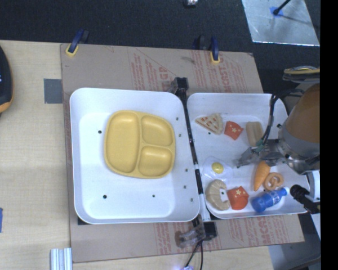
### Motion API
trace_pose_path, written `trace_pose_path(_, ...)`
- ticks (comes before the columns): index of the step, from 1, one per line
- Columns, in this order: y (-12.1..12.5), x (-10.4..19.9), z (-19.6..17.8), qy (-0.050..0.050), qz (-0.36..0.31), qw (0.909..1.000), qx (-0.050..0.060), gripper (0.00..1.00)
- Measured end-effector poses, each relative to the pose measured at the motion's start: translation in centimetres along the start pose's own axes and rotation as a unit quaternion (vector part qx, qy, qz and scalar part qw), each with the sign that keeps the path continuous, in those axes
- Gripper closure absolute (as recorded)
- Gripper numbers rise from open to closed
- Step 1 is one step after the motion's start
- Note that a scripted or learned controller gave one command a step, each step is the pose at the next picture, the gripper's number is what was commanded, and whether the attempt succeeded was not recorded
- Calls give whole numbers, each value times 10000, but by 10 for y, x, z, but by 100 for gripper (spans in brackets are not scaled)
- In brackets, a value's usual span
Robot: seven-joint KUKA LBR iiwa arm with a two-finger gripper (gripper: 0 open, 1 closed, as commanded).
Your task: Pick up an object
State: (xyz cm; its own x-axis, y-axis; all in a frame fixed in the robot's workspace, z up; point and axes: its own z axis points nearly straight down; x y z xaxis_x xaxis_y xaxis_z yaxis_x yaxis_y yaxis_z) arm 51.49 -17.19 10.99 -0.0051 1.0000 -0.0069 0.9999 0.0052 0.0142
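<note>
We view the bench from above, with two white bins side by side on a cardboard sheet [158, 66]. The left bin [84, 201] holds a yellow divided plate [139, 144]. The right bin [236, 214] holds toy food: a pizza slice [210, 122], a red piece [233, 130], a tan bread-like piece [253, 132], a small yellow-and-white piece [217, 167], a carrot [261, 175], a small ring-shaped pastry [274, 180], a round tan piece [217, 194], a second red piece [238, 196] and a blue bottle [267, 200]. The arm [304, 125] enters from the right. We see its gripper [253, 155] low over the right bin, just above the carrot and below the bread-like piece. We note its dark fingers [243, 159] spread apart, with nothing between them.
</note>
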Motion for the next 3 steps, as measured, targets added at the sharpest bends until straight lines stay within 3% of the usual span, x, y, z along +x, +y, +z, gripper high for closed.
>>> trace_pose_path(1,78,4,19,29,-13,10000,47,0)
trace_pose_path(2,127,25,19,32,-11,10000,63,0)
trace_pose_path(3,142,29,19,30,-3,10000,65,0)
